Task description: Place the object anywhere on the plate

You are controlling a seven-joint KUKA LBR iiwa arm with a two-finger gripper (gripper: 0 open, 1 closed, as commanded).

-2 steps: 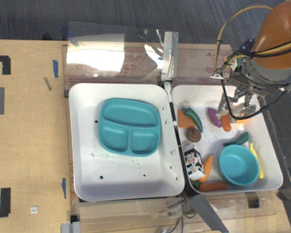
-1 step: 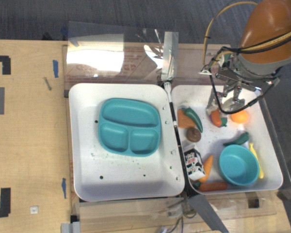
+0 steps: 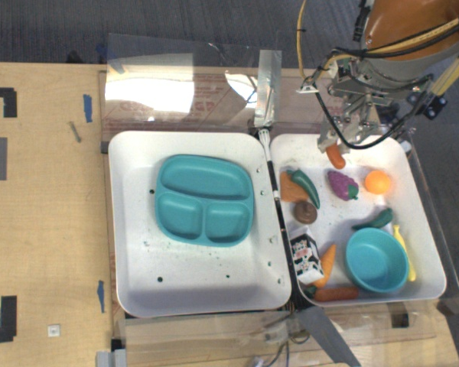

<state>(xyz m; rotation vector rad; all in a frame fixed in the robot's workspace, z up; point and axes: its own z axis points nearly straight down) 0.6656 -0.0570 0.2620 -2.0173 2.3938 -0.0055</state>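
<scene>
A teal divided plate [image 3: 205,199] lies in the left white bin [image 3: 130,228]. My gripper [image 3: 341,139] hangs over the back left of the right bin [image 3: 424,228]. Directly at its tip is a small orange-red piece [image 3: 336,157]; I cannot tell whether it is gripped or lying on the bin floor. The wrist and cables hide the rest of the gripper.
The right bin holds a purple eggplant [image 3: 341,185], an orange ball [image 3: 378,182], a green and orange piece [image 3: 298,187], a brown round piece [image 3: 305,212], a teal bowl [image 3: 376,260], a carton [image 3: 306,254], a carrot [image 3: 327,262] and a yellow banana [image 3: 403,251].
</scene>
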